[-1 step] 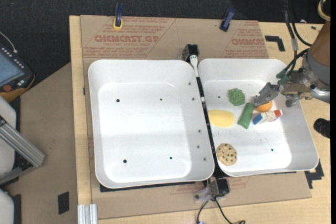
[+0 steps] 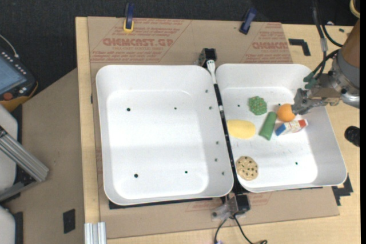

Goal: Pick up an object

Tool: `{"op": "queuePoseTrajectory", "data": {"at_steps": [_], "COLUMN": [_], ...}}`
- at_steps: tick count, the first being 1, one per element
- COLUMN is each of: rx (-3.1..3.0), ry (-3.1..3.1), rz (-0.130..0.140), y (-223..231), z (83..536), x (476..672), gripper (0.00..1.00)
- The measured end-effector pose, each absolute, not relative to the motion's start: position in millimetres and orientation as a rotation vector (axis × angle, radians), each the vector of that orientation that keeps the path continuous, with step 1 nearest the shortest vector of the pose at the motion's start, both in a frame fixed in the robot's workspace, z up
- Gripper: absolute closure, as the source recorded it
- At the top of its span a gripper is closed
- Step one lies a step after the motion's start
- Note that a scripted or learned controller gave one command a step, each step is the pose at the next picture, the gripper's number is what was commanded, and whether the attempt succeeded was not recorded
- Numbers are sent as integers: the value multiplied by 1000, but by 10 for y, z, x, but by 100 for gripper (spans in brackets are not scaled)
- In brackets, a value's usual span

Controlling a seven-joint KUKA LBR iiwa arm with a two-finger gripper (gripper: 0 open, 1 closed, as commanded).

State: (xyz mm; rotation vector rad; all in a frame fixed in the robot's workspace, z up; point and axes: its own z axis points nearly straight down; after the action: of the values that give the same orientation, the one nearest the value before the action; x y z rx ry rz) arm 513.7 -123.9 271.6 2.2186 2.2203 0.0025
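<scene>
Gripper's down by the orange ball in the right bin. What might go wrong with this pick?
1. The gripper sits at the orange ball, which is round and may roll off sideways instead of being gripped.
2. The green block and the red-white-blue item crowd the ball; the gripper may nudge or catch one of them instead.

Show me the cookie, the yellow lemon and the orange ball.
cookie (image 2: 247, 167), camera view, centre of its top.
yellow lemon (image 2: 241, 129), camera view, its middle.
orange ball (image 2: 285, 112), camera view, its visible top.

Red "CHEMCAST" print, brown board (image 2: 171, 37) behind bins, partly legible repeat at right
</scene>
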Motion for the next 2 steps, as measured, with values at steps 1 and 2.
{"op": "queuePoseTrajectory", "data": {"at_steps": [1,2], "rx": [2207,2218], "ry": [2223,2231], "rz": [14,-3], "y": [-708,-150], "z": [3863,3533], "x": [4789,4794], "gripper": [100,100]}}
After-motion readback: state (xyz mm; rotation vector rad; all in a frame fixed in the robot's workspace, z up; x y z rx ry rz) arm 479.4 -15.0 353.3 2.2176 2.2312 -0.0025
